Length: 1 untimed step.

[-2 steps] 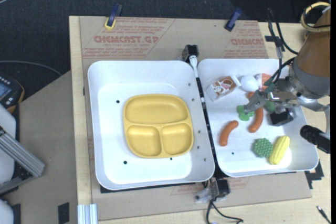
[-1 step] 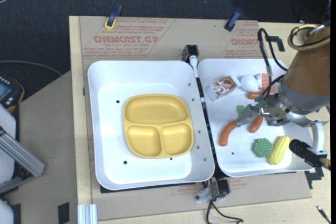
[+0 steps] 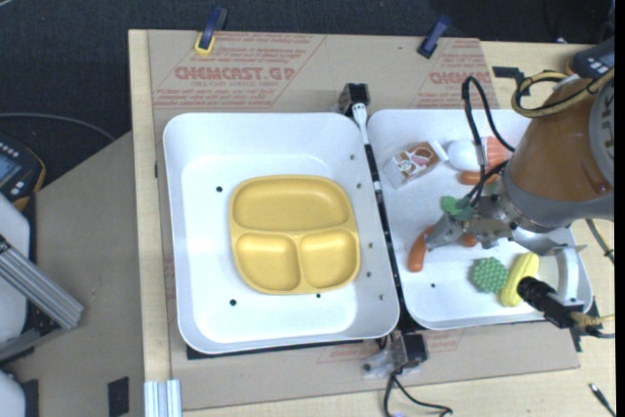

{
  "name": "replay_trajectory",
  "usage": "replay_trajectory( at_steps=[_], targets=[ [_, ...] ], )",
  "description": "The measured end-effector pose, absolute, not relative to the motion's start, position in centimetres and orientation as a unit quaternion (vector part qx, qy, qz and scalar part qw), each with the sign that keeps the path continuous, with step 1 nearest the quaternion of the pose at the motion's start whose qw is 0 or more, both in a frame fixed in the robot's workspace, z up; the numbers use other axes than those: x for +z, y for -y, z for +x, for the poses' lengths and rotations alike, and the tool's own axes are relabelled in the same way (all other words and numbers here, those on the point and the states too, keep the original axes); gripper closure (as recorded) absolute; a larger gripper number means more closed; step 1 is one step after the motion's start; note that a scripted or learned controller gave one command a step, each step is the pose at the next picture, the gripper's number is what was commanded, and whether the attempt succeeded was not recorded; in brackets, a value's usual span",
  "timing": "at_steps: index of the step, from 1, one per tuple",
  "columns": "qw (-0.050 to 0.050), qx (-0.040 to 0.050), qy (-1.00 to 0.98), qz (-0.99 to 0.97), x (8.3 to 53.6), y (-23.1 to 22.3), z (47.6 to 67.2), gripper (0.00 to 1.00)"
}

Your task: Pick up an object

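The right bin holds several small things. My gripper is low over the middle of this bin, reaching in from the right. An orange-red stick-shaped toy lies just left of the gripper tip, touching or nearly touching it. A small green piece sits right behind the gripper. A green bumpy ball and a yellow toy lie at the front right, under the wrist. A printed packet, a white egg-shaped thing and an orange piece lie at the back. The arm hides part of the bin.
The left bin holds a yellow divided plate in its middle. A black clip sits on the ridge between the bins at the back. The bench is lined with cardboard.
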<state>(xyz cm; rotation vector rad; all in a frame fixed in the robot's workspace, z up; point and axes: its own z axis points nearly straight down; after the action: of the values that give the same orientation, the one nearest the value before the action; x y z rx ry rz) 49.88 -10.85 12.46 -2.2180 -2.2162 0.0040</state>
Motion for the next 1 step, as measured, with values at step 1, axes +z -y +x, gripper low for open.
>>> replay_trajectory(
  at_steps=[1],
  targets=[
    [0.0,-0.0014,0.707,-0.707,8.56,10.76,50.06,0.0]
  ],
)
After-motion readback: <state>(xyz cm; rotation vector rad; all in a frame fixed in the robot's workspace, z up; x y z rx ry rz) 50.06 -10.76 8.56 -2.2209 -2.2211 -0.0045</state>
